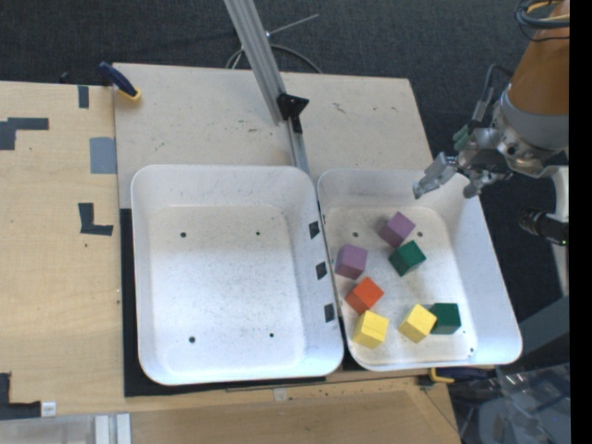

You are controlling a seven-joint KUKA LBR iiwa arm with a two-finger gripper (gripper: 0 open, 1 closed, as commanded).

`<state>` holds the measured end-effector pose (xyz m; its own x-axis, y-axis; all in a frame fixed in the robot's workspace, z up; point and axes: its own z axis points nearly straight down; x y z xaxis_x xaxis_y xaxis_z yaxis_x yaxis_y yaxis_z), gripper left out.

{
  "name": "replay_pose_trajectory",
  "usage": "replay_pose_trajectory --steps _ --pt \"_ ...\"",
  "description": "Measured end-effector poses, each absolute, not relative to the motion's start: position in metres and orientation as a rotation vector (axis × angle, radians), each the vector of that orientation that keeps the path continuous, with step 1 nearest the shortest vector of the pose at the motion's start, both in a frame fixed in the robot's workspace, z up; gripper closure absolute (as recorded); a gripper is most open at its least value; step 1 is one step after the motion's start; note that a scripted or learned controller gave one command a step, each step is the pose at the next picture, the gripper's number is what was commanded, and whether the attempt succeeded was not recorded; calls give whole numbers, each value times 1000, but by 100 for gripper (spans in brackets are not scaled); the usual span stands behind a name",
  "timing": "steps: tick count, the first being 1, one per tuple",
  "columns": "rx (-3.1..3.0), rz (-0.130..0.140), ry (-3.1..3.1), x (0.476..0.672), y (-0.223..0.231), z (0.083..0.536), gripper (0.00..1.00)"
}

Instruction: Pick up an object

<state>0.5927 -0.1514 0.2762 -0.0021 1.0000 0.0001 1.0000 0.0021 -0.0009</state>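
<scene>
So from my seat, starting at the bench's (55, 248) left side, there's bare wood with a few dark tape marks and a blue-and-yellow clamp (120, 80) near the back edge. Next over is the left bin (148, 192), just speckled white inside. A grey metal rail (254, 44) slants down from the back and ends right where the two bins meet. The right bin (486, 257) has all the blocks: a light purple cube (351, 261) close to its left wall, an orange cube (364, 295) just below that, and a yellow cube (372, 328) near the front edge. Toward the middle there's a darker purple cube (400, 228) with a green cube (406, 258) touching its lower side, then another yellow cube (418, 322) right beside a dark green cube (446, 317) toward the front right corner. The claw (450, 179) sits over the right bin's back right corner, well apart from every block. I can see two grey fingers (429, 183) spread apart with nothing between them, so it's open and holding nothing, hanging off the arm (541, 81) coming in from the right.
</scene>
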Motion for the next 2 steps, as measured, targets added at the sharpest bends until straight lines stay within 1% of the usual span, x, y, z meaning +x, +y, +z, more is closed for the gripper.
replay_pose_trajectory --steps 1,2 --pt "-2217 8 -2219 599 -161 87 0" --pt "-2222 7 -2216 545 -180 91 0"
